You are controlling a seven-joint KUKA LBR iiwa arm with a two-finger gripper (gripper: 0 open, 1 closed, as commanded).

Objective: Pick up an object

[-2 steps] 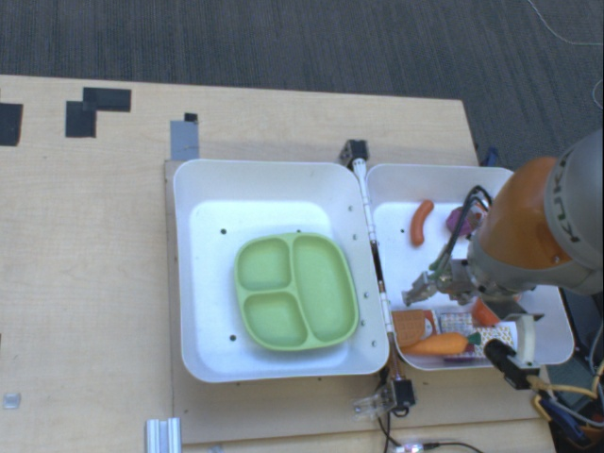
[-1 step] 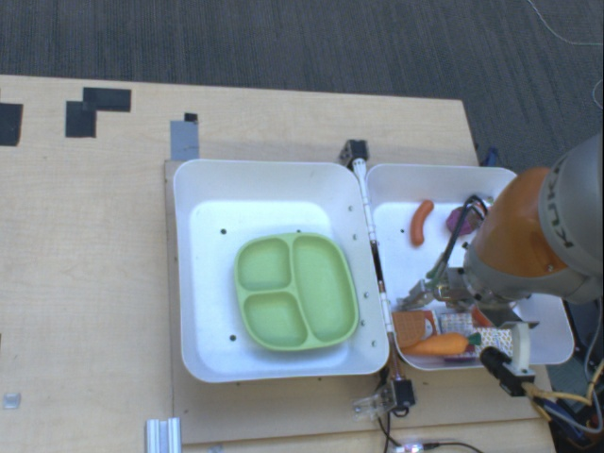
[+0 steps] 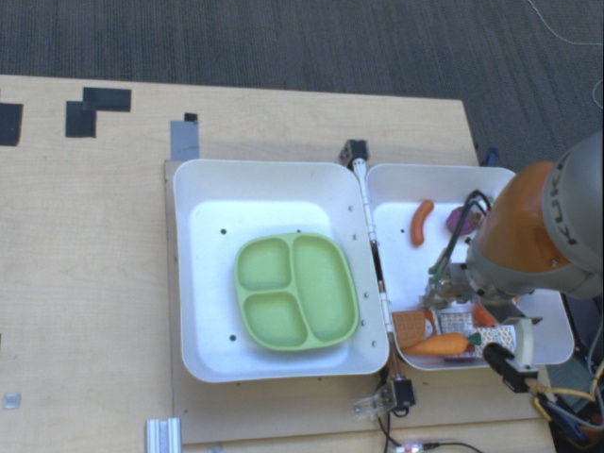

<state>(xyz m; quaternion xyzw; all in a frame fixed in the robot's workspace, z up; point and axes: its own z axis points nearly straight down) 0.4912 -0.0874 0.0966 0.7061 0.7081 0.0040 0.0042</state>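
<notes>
Reaching low into the right-hand shallow white bin (image 3: 396,196), the grey arm's gripper (image 3: 451,302), its grip state impossible to tell, hangs above an orange toy carrot (image 3: 440,344), so the approach step seems underway and a clean descent comes next.

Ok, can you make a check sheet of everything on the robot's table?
Surface: wooden bench bearing left bin and right bin, side by side.
Job's things: carrot, brown square piece, sausage and purple item, all in the right bin.
Clutter: green divided plate in the left bin; black tape patches on the bench.
Grippers: tool low over the right bin's near corner; fingers hidden.
Cables: black cable along the arm; wires at the bench's front edge.
Surroundings: dark carpet.
</notes>
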